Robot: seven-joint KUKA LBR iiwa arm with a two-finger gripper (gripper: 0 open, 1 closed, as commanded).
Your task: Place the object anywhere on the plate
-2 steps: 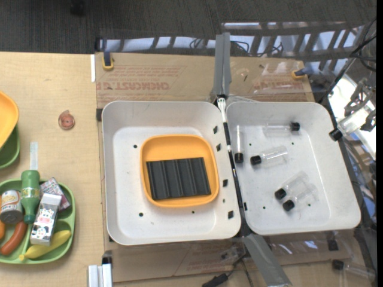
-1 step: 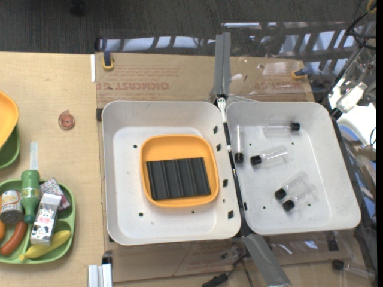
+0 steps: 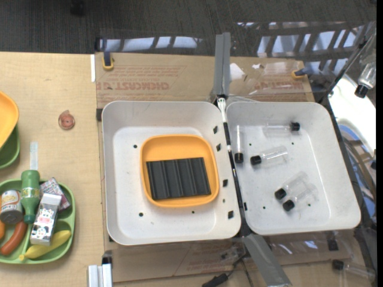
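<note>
An orange plate point(image 3: 178, 146) with a dark ribbed insert point(image 3: 179, 178) lies in the middle of the left white bin point(image 3: 122, 178). Several clear vials with black caps lie in the right white bin point(image 3: 323, 208). One vial point(image 3: 280, 128) rests near the far wall. Another vial point(image 3: 237, 142) lies along the left wall, with a third vial point(image 3: 270, 156) just right of it. Two more vials point(image 3: 294, 189) lie together near the bin's middle, caps toward the front.
On the wooden table at the left stand a green tray point(image 3: 60, 247) with toy food and a bottle, an orange bowl point(image 3: 5, 121) at the edge, and a small pink object point(image 3: 67, 120). Cardboard point(image 3: 155, 82) lies under the bins. Metal framing point(image 3: 311, 37) runs behind them.
</note>
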